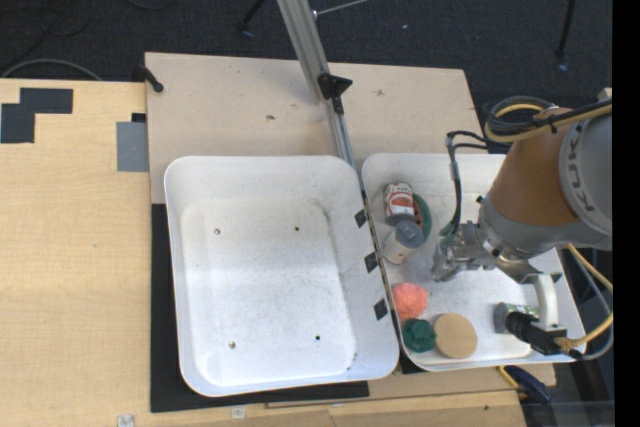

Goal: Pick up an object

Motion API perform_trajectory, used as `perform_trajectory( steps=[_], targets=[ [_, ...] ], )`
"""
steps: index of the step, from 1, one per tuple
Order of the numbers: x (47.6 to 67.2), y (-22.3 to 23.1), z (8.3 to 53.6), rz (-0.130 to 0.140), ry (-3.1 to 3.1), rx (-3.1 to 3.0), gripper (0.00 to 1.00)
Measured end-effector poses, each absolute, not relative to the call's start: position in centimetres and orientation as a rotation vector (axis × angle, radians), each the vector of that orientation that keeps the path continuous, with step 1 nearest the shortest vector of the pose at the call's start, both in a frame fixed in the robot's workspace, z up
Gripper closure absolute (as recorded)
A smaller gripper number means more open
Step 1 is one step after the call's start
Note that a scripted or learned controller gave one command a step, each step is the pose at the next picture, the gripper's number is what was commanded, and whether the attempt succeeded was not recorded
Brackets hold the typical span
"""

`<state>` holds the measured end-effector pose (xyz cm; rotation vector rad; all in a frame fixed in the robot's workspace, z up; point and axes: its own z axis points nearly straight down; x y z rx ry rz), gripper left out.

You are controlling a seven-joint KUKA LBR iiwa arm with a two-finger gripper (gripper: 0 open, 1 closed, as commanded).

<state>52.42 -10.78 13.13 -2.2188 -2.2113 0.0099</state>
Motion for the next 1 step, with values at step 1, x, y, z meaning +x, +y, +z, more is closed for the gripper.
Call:
perform_trajectory(
  steps=[1],
  targets=[
    [53.43,-10.33,18.09,0.001,-2.224,-2.218,1.0]
  ],
)
